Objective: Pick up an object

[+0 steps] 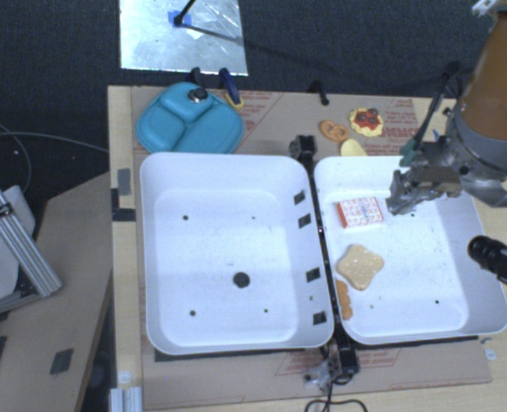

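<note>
Nearest the camera, a toast-shaped toy (359, 266) lies flat in the right bin (459, 312), free to be taken. Beyond it a red-and-white box (359, 212) sits just beside the gripper (401, 197), which hangs over that bin's far part, likely lining up on the box. Whether its jaws are open cannot be told, and nothing shows between them. Farther off, a blue tray (190, 120) rests outside the bins.

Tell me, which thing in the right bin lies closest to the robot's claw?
The red-and-white box, just left of the gripper. The toast slice lies farther down.
</note>
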Tool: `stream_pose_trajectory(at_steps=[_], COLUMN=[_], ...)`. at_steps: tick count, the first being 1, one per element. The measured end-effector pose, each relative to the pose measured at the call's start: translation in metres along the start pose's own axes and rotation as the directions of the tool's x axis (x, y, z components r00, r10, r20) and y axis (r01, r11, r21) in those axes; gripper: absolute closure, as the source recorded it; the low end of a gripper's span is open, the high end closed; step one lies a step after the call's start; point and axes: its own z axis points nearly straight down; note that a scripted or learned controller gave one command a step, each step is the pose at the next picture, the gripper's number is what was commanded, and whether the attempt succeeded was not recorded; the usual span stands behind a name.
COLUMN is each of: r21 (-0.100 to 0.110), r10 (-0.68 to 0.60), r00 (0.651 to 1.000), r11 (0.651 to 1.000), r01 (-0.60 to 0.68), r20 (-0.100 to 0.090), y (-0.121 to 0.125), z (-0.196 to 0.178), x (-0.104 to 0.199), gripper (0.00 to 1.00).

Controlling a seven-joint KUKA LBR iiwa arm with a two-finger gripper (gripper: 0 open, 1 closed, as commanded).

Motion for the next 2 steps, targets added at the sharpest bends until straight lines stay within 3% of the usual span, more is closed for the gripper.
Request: stream_pose_trajectory(at_steps=[1,2], r21=[0.007,-0.004], r10=[-0.005,-0.014], r00=[1.000,1.000], r11=[1.000,1.000], r01=[0.005,0.014], r20=[-0.001,-0.003], y=[-0.001,0.000], z=[0.071,0.009], x=[-0.010,0.038], gripper=[1.00,1.00])
